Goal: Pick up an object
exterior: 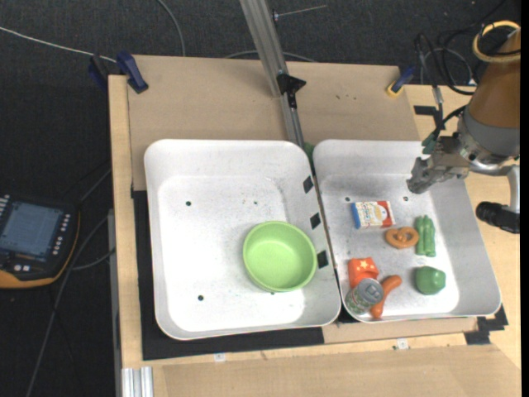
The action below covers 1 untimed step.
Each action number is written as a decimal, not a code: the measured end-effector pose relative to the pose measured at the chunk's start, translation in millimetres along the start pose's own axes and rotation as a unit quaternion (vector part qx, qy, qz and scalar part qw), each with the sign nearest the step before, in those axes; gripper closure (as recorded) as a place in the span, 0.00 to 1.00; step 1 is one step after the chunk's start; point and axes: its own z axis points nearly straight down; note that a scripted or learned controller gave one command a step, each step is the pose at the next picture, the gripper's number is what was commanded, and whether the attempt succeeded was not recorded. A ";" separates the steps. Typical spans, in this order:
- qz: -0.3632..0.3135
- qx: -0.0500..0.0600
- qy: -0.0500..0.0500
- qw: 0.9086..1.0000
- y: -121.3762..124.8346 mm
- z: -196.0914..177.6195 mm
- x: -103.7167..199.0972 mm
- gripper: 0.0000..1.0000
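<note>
Gripper (420,180) of mine hangs over the upper right part of the right bin (463,308), reached in from the right, and nothing sits in it; whether it is open or closed I cannot tell from this slanted view. Below and to the left of it, near but apart, lies the small blue and white box (371,214), flat on the bin floor. Further toward the near edge are the brown pretzel-shaped piece (402,237) with the long green piece (425,235) just beside it, then the round green piece (429,280), the orange block (362,268), and the silver can (364,294) touching an orange carrot-like piece (383,292) at the bin's near left corner. The left bin (165,160) holds a green bowl (279,255). Any of these would count, and I judge the box the soundest choice: it is closest, it stands clear of its neighbours, and its straight sides give two parallel faces to close on. To do it well I would centre over it, turn the wrist so I close across the short side, come straight down until I am just above the floor, and close only then. The can-and-carrot cluster looks poor, crowded against the wall, and the pretzel and long green piece sit too close together for a clean descent between them.
</note>
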 end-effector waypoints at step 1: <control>0.000 0.001 0.000 1.000 1.1 -39.8 -0.1 1.00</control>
